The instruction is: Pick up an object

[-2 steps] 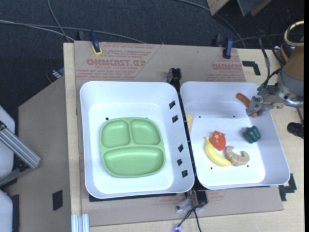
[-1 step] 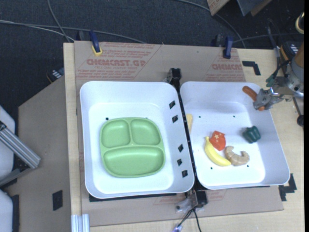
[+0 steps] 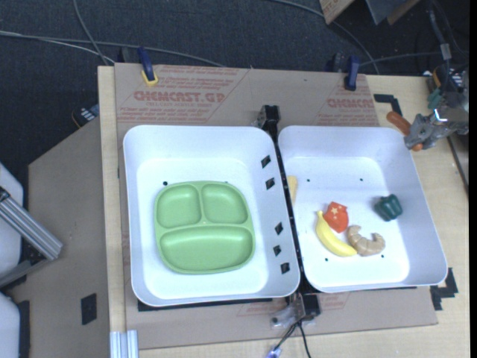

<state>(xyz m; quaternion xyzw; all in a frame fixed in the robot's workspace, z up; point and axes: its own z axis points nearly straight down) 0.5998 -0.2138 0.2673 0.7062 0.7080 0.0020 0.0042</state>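
Note:
The right bin holds several small toy foods. A yellow banana lies near its front left, with a red piece touching its upper end. A beige curled piece rests against the banana's right end. A dark green piece sits apart, further right. A pale yellow item leans at the bin's left wall beside the divider.
The left bin carries a green divided plate in its middle. Blue clamps hold the cardboard base at the back. Metal hardware with cables and an orange-handled clamp sit past the right bin's far right corner.

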